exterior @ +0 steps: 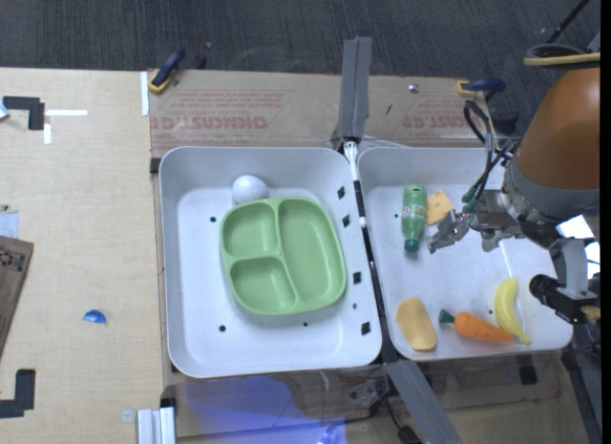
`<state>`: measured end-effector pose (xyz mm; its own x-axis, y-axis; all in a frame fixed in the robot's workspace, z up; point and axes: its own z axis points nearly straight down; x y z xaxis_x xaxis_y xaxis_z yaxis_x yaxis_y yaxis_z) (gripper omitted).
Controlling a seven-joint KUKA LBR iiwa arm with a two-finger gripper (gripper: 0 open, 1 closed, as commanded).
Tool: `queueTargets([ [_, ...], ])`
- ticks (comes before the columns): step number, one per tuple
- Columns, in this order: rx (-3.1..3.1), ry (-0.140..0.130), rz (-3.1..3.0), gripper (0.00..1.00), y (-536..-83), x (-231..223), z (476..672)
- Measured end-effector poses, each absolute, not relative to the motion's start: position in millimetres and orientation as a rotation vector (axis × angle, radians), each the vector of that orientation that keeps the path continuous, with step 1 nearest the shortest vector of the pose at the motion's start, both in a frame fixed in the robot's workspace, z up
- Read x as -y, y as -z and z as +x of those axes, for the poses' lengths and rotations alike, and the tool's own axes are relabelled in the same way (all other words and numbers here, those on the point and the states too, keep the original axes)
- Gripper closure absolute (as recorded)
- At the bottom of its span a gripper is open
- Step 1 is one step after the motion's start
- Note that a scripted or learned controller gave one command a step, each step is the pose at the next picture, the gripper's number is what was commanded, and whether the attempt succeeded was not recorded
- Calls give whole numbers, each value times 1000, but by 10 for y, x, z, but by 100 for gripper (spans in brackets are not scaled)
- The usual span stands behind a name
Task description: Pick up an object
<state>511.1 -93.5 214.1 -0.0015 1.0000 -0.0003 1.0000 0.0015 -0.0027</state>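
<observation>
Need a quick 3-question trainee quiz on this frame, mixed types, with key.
1. True or false: the green divided plate lies in the left bin.
2. Which item lies nearest the hand?
A. the banana
B. the green bottle
C. the carrot
3. Fill in: the white ball rests against the plate's ____ edge, as seen in the camera view.

Key:
1. True.
2. B. The bottle lies just left of the hand in the right bin; the banana and carrot sit nearer that bin's front edge.
3. Far (upper).
</observation>
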Motion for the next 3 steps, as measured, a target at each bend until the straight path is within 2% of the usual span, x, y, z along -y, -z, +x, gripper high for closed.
queueTargets([
  [1,2281,-4,-2157,0,-1126,1059,5720],
  [2,2374,0,-2060,0,-918,940,6143],
  [3,2369,-1,-2065,100,-1007,964,6141],
])
